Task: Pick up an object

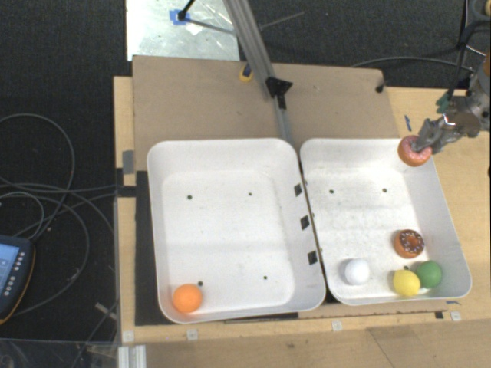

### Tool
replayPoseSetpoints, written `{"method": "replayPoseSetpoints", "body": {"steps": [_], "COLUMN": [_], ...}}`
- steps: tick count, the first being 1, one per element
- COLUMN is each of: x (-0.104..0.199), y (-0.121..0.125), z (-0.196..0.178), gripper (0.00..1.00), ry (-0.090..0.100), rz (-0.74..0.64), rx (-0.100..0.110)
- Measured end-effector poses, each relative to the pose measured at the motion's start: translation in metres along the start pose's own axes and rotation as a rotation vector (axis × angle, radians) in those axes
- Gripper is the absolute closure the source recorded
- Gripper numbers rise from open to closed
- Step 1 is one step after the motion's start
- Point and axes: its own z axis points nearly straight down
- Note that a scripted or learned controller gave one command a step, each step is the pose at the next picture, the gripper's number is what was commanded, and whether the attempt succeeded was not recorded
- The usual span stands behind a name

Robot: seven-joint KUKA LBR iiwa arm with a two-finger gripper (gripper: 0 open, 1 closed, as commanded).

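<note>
I saw the hand (428, 138) pinching the pink doughnut (415, 152), lifted above the right bin's (368, 205) far corner; the pick looked essentially done.

The grey robot arm (477, 90) is cut off by the right edge of the picture, so most of its body is outside the view. The two-finger gripper (426, 138) is small and blurred, and it covers the upper part of the round pink doughnut-like object (415, 152). The dark tablet device with a blue screen (12, 273) on the floor is cut by the left edge. The green ball (430, 274) is partly hidden behind the yellow ball (406, 282).
</note>
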Motion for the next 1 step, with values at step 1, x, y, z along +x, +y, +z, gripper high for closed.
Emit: {"method": "replayPoseSetpoints", "body": {"steps": [1], "x": [0.0511], "y": [0.0158], "z": [0.0002], "gripper": [1.00], "ry": [0.004], "rz": [-0.004], "rx": [0.004]}}
